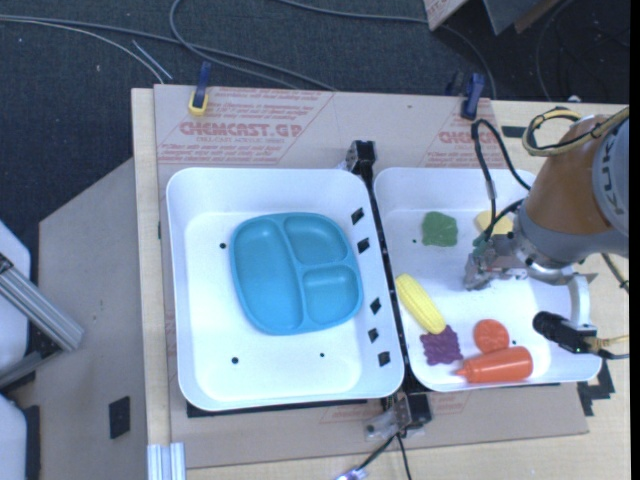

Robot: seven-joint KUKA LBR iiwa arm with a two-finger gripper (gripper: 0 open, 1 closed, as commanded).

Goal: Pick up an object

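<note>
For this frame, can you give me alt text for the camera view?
A grey arm with an orange band reaches from the right, its gripper low over the right bin, which holds a green piece, corn, a purple piece, and orange items. The left bin holds a blue divided plate.

Right bin (440,190): arm and gripper (482,268) occupy the middle-right floor. Green piece (438,229) sits near the back, apart from the rest, open floor around it. Front crowded: yellow corn (420,303), purple piece (441,346), orange ball (490,334) and carrot (497,366) close together, little gap between them. Divider clips (369,268) line the shared wall. Left bin (190,298): blue tray (296,271) fills the centre; bare floor along the front and left.
</note>
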